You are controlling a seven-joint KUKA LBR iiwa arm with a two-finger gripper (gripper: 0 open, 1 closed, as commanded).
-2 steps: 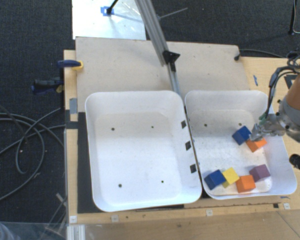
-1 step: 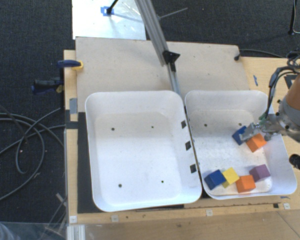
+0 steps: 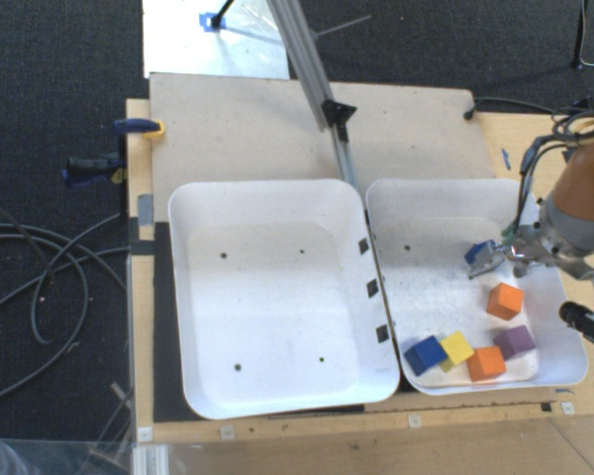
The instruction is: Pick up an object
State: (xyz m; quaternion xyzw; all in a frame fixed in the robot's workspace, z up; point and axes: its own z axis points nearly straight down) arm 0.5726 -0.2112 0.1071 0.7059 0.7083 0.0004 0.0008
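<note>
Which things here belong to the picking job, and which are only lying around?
For the job: gripper; right bin; two orange blocks; blue block; yellow block; purple block.

Lying about: left bin; clamps at the bench edge; cables on the floor; metal pole.

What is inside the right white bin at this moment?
In the right white bin: two orange cubes, blue cube, yellow cube, purple cube. The gripper reaches in, covering the floor beneath it.
</note>
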